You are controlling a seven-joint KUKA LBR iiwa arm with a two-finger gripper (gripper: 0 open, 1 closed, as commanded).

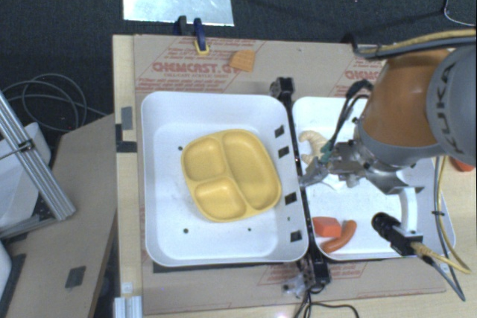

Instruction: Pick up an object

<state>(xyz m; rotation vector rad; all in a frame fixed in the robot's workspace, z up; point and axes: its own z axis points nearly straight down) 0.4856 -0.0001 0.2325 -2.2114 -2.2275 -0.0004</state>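
Observation:
My gripper (311, 170) hangs low over the left side of the right bin (373, 249), close to the divider between the two bins. A cream-coloured curved piece (312, 138) lies just behind it, partly hidden by the wrist. At the right bin's front left corner lie an orange-red block (325, 225) and an orange sausage-shaped piece (340, 237), side by side and in front of the gripper. I see nothing held in the gripper.
The left bin (164, 234) holds a yellow three-compartment plate (231, 173). A tan piece (242, 59) lies on the cardboard behind the bins, near a blue and yellow clamp (200, 32). The arm's grey and orange body (406, 112) covers much of the right bin.

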